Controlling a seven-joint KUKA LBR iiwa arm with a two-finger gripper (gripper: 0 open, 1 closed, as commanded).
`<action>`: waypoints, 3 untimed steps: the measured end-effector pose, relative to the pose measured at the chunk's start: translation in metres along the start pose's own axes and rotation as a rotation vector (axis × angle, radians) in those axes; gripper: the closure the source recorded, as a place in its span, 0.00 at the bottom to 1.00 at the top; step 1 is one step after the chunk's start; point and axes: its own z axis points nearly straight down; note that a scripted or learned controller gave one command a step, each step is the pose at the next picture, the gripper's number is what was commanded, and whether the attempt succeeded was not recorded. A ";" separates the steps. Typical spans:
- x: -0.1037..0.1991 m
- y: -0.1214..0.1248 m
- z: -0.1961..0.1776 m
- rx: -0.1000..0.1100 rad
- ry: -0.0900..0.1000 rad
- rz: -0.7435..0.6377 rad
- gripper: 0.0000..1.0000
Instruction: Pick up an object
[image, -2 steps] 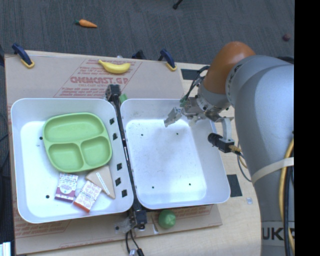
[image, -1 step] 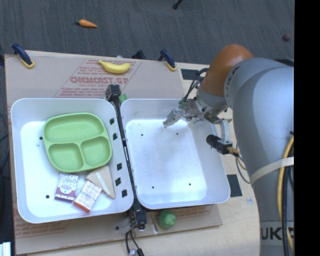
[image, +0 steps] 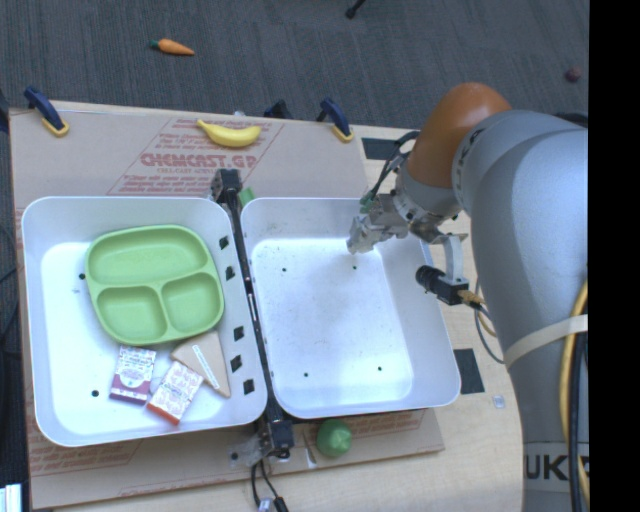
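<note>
My gripper (image: 358, 240) hangs low over the far right part of the right bin (image: 340, 390), near its back wall, with nothing visible under it but the white bin floor. In the left bin (image: 50, 400) lies a green divided plate (image: 153, 281). In front of the plate are two small snack packets, a dark red one (image: 133, 374) and a lighter red one (image: 175, 391). A tan wedge (image: 203, 366) lies beside them.
A yellow banana (image: 230, 131) rests on the cardboard behind the bins. A green ball (image: 334, 437) sits on the bench just in front of the right bin. An orange carrot (image: 175, 46) lies on the floor beyond. The grey arm (image: 520, 230) covers the right side.
</note>
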 end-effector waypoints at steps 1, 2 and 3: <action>0.000 0.000 0.000 0.000 0.000 -0.001 0.00; -0.001 -0.001 0.011 0.000 -0.002 0.003 0.00; 0.000 0.000 0.000 0.000 0.000 0.000 1.00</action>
